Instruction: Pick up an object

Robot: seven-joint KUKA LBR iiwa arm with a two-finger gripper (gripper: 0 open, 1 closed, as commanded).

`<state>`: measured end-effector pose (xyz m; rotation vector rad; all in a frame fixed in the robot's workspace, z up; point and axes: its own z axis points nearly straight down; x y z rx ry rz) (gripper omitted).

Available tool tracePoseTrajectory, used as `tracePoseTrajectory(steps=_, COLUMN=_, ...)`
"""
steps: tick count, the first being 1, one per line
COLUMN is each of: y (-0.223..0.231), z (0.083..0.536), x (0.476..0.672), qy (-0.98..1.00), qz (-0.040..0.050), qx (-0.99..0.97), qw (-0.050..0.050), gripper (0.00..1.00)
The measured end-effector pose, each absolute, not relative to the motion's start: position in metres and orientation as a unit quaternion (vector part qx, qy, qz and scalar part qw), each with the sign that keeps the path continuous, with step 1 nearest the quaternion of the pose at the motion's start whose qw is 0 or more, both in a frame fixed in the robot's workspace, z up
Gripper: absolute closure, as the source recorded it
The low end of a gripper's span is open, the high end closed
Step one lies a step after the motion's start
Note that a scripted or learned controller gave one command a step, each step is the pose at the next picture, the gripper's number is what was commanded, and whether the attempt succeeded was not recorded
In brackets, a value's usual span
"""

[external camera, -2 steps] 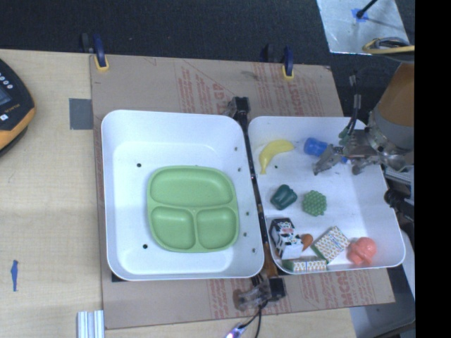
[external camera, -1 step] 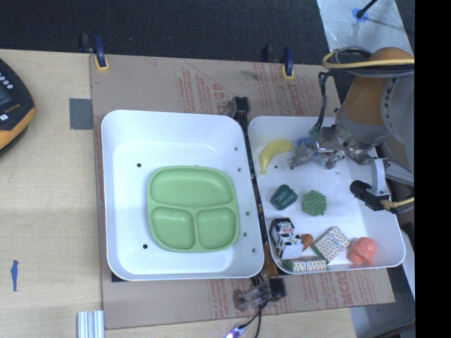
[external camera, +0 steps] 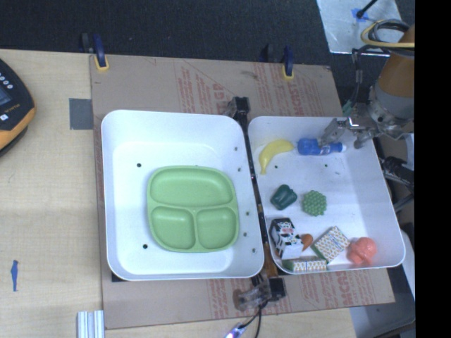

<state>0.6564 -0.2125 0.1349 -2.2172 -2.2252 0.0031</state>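
- Two white bins sit side by side before you: the left bin (external camera: pixel 120 189) carries a green divided plate (external camera: pixel 192 208), the right bin (external camera: pixel 377 189) holds the loose objects.
- Much of the arm (external camera: pixel 394 76) is cut off at the upper right of the frame; you see its orange band and grey wrist and little more.
- The gripper (external camera: pixel 337 136) hangs over the upper part of the right bin. Its metal fingers look spread, one slanting down toward the blue object (external camera: pixel 316 146), the other out to the right, but they are small and blurred, so treat that reading with care.
- The left fingertip appears to touch the right end of the blue object, or to sit just over it; you cannot tell which. Nothing shows between the fingers.
- The blue object lies flat near the bin's upper edge, just right of a yellow banana (external camera: pixel 273 152). What it is cannot be made out.
- Lower in that bin you find a dark green pepper-like piece (external camera: pixel 283 196) and a round green knobbly ball (external camera: pixel 314 203) near each other.
- Along the bottom edge a cluster is crowded together: a black-and-white cow figure (external camera: pixel 283 235), a patterned box (external camera: pixel 330 243) and a pink-orange lump (external camera: pixel 361 251). Small pieces among them overlap and are hard to separate.
- A yellow-and-black device (external camera: pixel 13 111) is cut off at the left edge of the frame.
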Motion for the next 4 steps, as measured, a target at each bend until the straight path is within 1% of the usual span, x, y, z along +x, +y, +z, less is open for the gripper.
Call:
tracePoseTrajectory(steps=1, y=-0.097, z=0.1, x=0.632, qy=-0.709, qz=0.0015, qx=-0.705, qw=0.002, gripper=0.0)
tracePoseTrajectory(steps=2, y=-0.172, z=0.187, x=0.644, qy=-0.708, qz=0.0008, qx=-0.706, qw=-0.001, gripper=0.0)
tracePoseTrajectory(steps=3, y=-0.129, z=0.089, x=0.652, qy=-0.707, qz=0.008, qx=-0.707, qw=0.008, gripper=0.0)
tracePoseTrajectory(steps=4, y=-0.097, z=0.091, x=0.581, qy=-0.708, qz=0.0019, qx=-0.706, qw=0.002, gripper=0.0)
